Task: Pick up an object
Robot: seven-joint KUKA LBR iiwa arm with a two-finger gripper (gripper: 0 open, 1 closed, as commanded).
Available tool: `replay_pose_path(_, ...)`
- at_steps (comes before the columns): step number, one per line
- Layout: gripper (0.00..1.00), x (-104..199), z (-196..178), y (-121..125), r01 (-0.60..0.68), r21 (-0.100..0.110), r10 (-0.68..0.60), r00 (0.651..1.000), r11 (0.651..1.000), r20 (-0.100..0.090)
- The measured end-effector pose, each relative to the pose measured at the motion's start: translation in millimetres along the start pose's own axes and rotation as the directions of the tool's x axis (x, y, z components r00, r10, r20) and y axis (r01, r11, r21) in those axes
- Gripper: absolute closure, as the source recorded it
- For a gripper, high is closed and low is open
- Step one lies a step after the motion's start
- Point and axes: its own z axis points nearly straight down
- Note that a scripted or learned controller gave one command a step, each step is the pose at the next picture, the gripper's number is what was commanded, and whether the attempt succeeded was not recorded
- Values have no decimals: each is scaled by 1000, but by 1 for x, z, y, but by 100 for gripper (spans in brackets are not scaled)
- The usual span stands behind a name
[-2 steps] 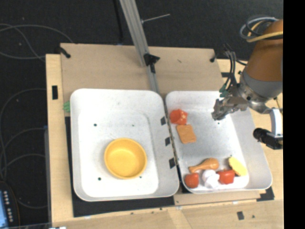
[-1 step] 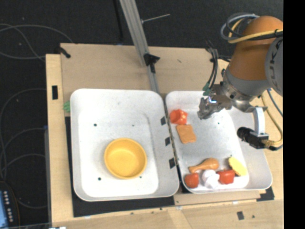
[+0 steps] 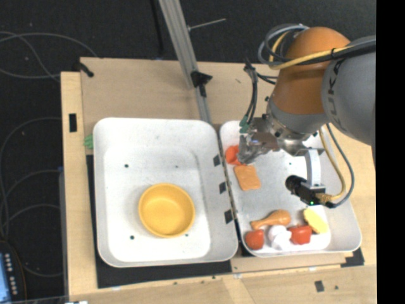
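Note:
My gripper (image 3: pixel 249 155) hangs over the upper left part of the right bin (image 3: pixel 335 239). An orange-tan flat piece (image 3: pixel 248 178) lies just below the fingertips. A small red object (image 3: pixel 231 154) sits at the gripper's left, against the bin's left wall. Along the near wall of the right bin lie a tan drumstick-shaped piece (image 3: pixel 272 220), a red piece (image 3: pixel 254 238), a white piece (image 3: pixel 277 236), another red piece (image 3: pixel 301 234) and a yellow piece (image 3: pixel 316 220). The arm's body hides the bin's far right part.
The left bin (image 3: pixel 120 144) holds a yellow bowl (image 3: pixel 166 209). A grey metal pole (image 3: pixel 180 37) slants up from between the bins. Cables hang on the arm's right side near a black fitting (image 3: pixel 302 187).

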Motion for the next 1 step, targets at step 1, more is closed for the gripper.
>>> replay_pose_path(1,100,53,13,-8,0,1,0,1000,1000,1)
